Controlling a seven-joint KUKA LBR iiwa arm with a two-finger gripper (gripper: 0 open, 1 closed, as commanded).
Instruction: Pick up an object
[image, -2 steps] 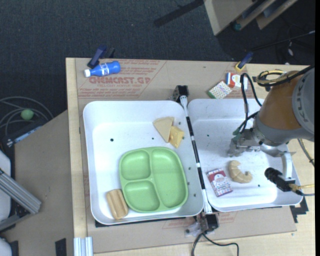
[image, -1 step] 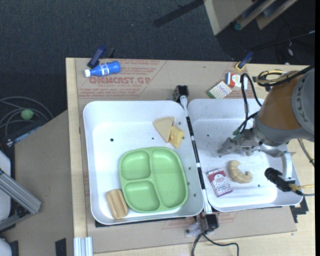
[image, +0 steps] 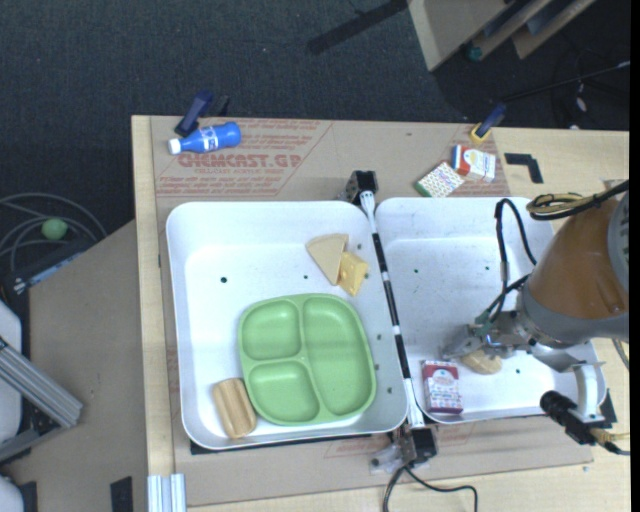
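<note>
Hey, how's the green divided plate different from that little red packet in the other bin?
The green divided plate lies in the left bin; the red packet lies in the right bin, at its near-left corner. The plate is far larger than the packet. The plate is rounded with three compartments; the packet is a flat rectangle. The end effector is close to the packet, away from the plate. Both lie flat.

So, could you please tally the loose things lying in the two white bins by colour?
Green: 1, divided plate
Tan or yellow: 4, two wedges, ridged block, piece at gripper
Red: 1, small packet
Total: 6
</note>
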